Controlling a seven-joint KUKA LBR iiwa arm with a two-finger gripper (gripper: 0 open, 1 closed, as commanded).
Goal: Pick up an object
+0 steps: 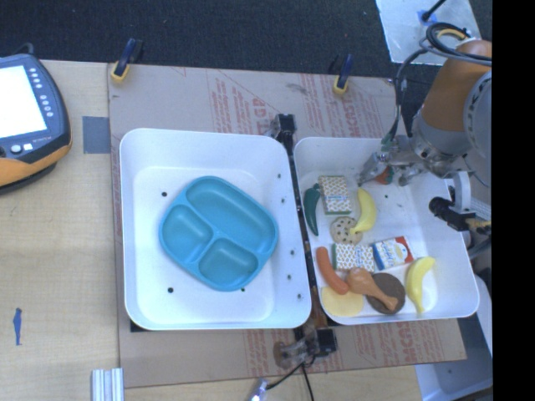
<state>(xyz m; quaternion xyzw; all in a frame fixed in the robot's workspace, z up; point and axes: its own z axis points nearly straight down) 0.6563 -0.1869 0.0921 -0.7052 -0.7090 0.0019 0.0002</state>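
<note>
Over the back edge of the right bin point(468, 295), the gripper point(391, 170) hangs low on the arm point(451, 111). It's a tangle of metal and cable from here, and I can't tell whether it is wide or narrow, nor make out anything held in it.

As far as I can judge, the pick is not yet done. Every toy I can see lies on the floor of that bin:
- a banana point(365, 211) and a small box point(336, 195) in its back half, just in front of the gripper
- a green pepper point(312, 209) against its left wall
- a cookie point(341, 228) and a carton point(391, 253) near its middle
- a sausage point(332, 272), a drumstick point(368, 281) and a second banana point(420, 282) along its front

The first banana or the box looks like the likeliest target, though that's a guess. What's left, then, is nearly everything — coming down on one piece, closing on it, and lifting it clear of the bin.
</note>
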